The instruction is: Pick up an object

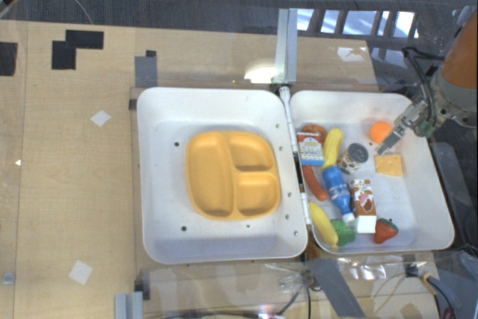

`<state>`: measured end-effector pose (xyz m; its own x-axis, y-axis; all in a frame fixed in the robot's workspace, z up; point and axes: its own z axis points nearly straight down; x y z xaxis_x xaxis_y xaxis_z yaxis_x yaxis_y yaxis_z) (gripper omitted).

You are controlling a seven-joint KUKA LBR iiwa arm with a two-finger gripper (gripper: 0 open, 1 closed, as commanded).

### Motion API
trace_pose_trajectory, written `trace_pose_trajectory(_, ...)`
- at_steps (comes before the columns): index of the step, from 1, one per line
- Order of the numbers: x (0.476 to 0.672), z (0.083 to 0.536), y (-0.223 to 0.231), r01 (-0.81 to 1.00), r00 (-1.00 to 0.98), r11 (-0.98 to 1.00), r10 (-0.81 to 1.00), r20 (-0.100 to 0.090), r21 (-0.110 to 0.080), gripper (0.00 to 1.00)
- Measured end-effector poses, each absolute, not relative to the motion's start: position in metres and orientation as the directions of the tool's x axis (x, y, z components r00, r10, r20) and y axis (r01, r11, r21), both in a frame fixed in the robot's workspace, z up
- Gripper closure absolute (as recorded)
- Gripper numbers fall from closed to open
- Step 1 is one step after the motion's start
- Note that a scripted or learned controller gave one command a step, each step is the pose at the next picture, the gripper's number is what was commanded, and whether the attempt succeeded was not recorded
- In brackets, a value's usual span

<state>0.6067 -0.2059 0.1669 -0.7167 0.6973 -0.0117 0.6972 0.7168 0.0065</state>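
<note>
The right bin (pixel 426 190) holds several toy foods. An orange ball (pixel 379 131) lies near its back, and a yellow cheese slice (pixel 389 165) sits just in front of the ball. A small can (pixel 354 155), a banana (pixel 332 146) and a blue bottle (pixel 337 190) lie to the left of the cheese. My gripper (pixel 390 141) reaches in from the right, low over the bin. Its tip is between the orange ball and the cheese slice. I see nothing held in it.
A red strawberry (pixel 385 231), a small carton (pixel 363 202), a second banana (pixel 322 222) and a red packet (pixel 311 146) crowd the right bin's left and front. The left bin (pixel 160 160) holds a yellow divided tray (pixel 231 174). A ridge (pixel 293 160) separates the bins.
</note>
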Motion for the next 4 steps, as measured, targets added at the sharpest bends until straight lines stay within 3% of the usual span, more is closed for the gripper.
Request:
trace_pose_trajectory(1, 0.613, 0.13, -0.131, 0.938, -0.346, 0.346, 0.938, -0.02, 0.033, 0.0)
trace_pose_trajectory(3, 0.641, 0.128, -0.129, 0.732, -0.679, 0.681, 0.732, -0.052, 0.038, 0.0)
trace_pose_trajectory(4, 0.631, 0.124, -0.21, 0.654, -0.756, 0.756, 0.654, -0.016, 0.005, 0.0)
